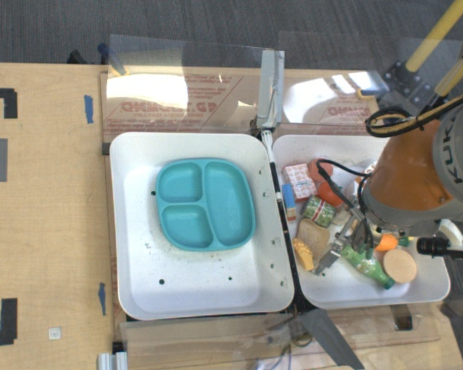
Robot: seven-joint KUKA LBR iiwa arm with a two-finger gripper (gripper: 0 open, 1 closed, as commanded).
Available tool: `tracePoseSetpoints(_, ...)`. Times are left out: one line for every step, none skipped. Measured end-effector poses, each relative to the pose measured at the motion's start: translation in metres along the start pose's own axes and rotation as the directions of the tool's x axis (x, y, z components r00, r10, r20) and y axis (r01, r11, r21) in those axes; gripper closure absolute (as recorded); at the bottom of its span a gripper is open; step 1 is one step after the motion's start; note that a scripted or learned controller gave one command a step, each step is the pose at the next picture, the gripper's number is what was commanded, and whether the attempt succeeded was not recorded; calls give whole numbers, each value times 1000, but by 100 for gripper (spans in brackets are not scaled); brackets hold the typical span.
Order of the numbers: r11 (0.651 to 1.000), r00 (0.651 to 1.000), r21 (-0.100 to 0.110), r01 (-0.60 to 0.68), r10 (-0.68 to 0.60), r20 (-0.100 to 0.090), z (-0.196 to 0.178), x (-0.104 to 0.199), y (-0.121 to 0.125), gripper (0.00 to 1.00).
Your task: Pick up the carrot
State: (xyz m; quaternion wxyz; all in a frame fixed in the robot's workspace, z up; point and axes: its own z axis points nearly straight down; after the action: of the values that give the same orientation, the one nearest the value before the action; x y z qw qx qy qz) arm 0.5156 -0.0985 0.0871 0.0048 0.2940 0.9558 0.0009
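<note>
The carrot (386,243) shows as a small orange piece in the right bin (436,287), just below the arm's orange band and partly hidden by the wrist. A green piece (370,266) lies right beside it, running toward the bin's front. My gripper (336,249) is down in the right bin, a little left of the carrot, over a tan slice (315,237) and next to the green piece. Nothing can be seen held in it.
The right bin also holds a pink-and-white box (299,179), a red item (326,183), a green-labelled packet (319,210), a yellow piece (303,253) and a round tan disc (400,267). A teal divided plate (206,203) lies in the left bin (139,284).
</note>
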Motion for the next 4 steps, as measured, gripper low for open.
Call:
tracePoseSetpoints(992,992,0,124,-124,-1,0,22,-27,0)
tracePoseSetpoints(996,996,1,91,-91,-1,1,-28,27,0)
tracePoseSetpoints(986,986,1,168,-168,-2,-1,27,-21,0)
tracePoseSetpoints(872,872,7,489,-489,1,0,-33,15,0)
